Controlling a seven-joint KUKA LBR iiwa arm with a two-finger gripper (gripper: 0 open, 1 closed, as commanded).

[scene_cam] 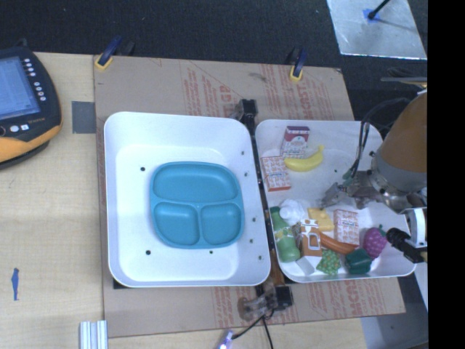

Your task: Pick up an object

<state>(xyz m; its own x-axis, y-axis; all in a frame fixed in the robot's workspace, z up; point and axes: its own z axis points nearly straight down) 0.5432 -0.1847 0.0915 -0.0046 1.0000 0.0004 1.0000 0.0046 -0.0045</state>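
At the right bin's point(330, 131) edge, the end effector point(354, 190) looks blurred, its grip seemingly unreadable.

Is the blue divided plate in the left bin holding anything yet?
Empty. The blue divided plate lies flat in the left bin, all three compartments showing bare blue; the toy food sits in the right bin.

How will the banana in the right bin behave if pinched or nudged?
The banana looks like moulded plastic: probably stiff and light. Its glossy, curved body may slip or pivot under a pinch. It lies flat, so rolling seems unlikely.
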